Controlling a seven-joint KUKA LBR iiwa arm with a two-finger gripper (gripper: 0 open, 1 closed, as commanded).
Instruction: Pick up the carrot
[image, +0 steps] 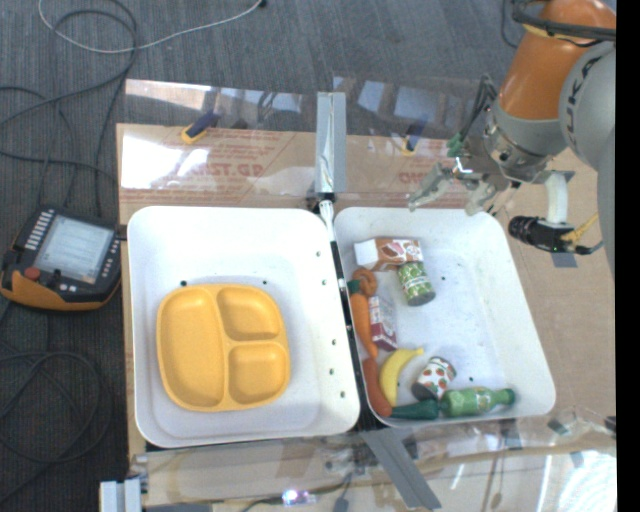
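— Where does the carrot (362, 322) lie?

— In the right bin (505, 300), along its left wall, long and orange, running top to bottom. The gripper (452, 190) hangs well apart from it, above the bin's far rim toward the right, fingers spread wide with nothing between them.

— What shares that bin?

— A small packet (396, 251) and a green can (415, 282) near the top, another packet (384, 320) just beside the carrot, then a banana (398, 370), a small patterned cup (433, 377), a green bottle (476, 401) lying flat and a dark green vegetable (415, 410) at the near edge.

— And the left bin (160, 240)?

— It holds a yellow divided plate (223, 345) with three compartments. On the table's left a teach pendant (62, 260) sits.
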